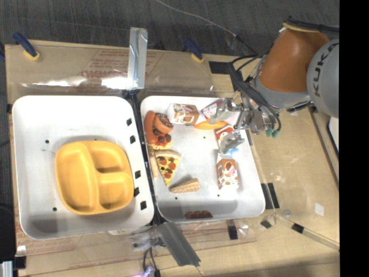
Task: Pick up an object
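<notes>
The right bin (253, 189) holds several toy foods. A pizza slice (167, 165) and a brown wafer (185, 185) lie near its front left. A hot dog (158, 128) lies along the left wall. Two small cartons are here, one at the back (183, 113) and one at the right (228, 174). An orange piece (205, 125) lies behind a red and white item (225, 134). My gripper (233, 138) hangs low over the bin's right side, right at the red and white item and just behind the right carton.
The left bin (29, 114) carries a yellow divided tray (94, 176). A strip of silver tape (138, 59) stands behind the wall between the bins. Cables and the arm's orange band (291, 53) crowd the right bin's back right corner.
</notes>
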